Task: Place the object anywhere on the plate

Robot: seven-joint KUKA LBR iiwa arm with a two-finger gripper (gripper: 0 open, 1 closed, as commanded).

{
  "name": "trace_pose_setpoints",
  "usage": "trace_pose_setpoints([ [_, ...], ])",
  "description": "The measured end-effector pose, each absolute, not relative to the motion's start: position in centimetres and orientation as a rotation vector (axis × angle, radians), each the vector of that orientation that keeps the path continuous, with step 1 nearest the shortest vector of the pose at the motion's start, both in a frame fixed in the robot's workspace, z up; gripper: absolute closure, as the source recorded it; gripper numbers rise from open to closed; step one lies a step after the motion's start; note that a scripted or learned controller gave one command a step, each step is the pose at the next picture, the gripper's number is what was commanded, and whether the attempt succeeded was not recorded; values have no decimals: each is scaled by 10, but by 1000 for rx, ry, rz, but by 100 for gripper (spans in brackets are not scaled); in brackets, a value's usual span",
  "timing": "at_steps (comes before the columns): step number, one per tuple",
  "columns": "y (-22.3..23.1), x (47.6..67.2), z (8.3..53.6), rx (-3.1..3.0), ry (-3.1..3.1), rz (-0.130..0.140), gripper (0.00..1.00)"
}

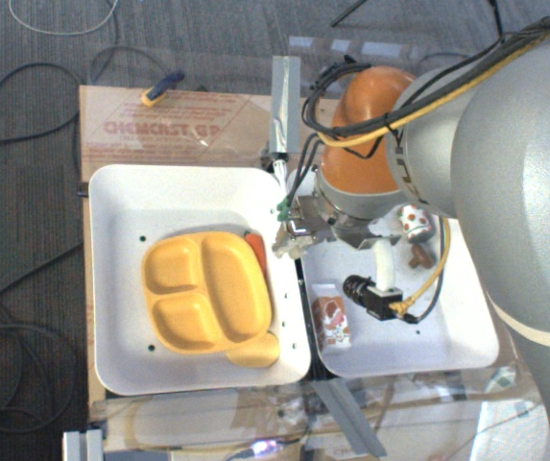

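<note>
The gripper (pixel 290 240) hangs over the left bin's (pixel 111 195) right rim (open or closed, I cannot tell), just right of an orange object (pixel 256 251) lying against the yellow plate's (pixel 207 291) right edge.

Red print on the brown sheet (pixel 121 147) seems to read "CHEMCAST GP".

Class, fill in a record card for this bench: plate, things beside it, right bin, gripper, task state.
plate: yellow plate, three compartments, in the left bin
beside plate: orange object at its right edge; yellow piece at its lower right corner
other bin: right bin with a small brown packet
gripper: gripper above the join between the bins
task state: nothing on the plate yet
</note>
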State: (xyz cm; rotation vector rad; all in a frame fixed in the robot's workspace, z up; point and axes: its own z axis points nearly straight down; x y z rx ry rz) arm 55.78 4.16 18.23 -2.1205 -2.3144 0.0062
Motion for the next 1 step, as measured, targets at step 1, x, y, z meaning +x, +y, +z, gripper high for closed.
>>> trace_pose_setpoints([
  [1, 41, 558, 182, -2121, -2314, 6, 0],
])
